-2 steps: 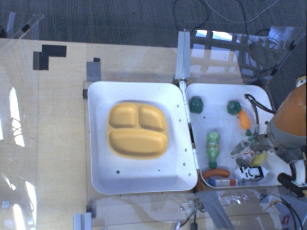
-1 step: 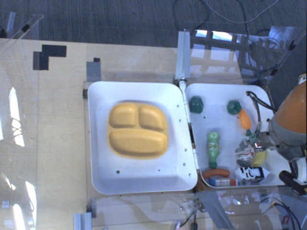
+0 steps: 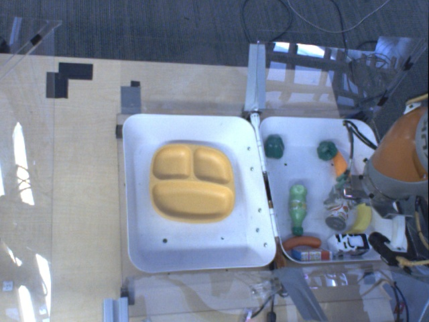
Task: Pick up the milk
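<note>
Here, the arm [image 3: 402, 159] hangs over the right bin [image 3: 301, 129], its gripper [image 3: 345, 193] low among clutter; jaw state cannot be told. The black-and-white milk carton [image 3: 351, 242] lies near the front wall, apparently ungrasped. Judged stage: approach; next, centring over the carton.

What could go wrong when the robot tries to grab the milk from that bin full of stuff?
1. The milk lies in the crowded near corner of the right bin, close to the can and the banana, so the gripper might grab or knock one of those instead.
2. The milk is close to the bin's wall, so a finger could bump the rim.
3. The arm covers part of that corner, so aiming may be harder.
</note>
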Controlling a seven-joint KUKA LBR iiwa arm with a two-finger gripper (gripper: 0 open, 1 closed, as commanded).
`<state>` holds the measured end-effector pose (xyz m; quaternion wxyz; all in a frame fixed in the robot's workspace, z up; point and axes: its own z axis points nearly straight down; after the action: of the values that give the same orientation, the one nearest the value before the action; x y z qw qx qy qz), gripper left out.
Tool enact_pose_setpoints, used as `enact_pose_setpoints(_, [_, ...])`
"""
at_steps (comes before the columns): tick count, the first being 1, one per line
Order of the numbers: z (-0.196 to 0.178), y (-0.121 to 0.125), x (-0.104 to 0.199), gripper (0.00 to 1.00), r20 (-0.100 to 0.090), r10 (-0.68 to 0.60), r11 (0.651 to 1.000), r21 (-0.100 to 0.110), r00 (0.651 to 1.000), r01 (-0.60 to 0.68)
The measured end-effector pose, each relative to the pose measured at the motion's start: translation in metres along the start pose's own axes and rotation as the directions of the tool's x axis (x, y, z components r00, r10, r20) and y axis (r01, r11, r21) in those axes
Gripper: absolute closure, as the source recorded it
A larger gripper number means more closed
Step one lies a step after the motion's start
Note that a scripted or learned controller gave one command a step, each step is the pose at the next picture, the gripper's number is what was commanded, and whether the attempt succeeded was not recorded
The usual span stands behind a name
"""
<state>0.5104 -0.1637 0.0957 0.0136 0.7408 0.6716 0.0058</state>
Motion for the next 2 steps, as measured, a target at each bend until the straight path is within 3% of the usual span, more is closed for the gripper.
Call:
enact_pose_setpoints(1, [-0.056,0.027,0.030,1.00,-0.010,-0.045,0.999,0.023,0.999,0.046])
enact_pose_setpoints(2, [-0.120,0.039,0.045,1.00,-0.003,0.211,0.977,0.025,0.977,-0.211])
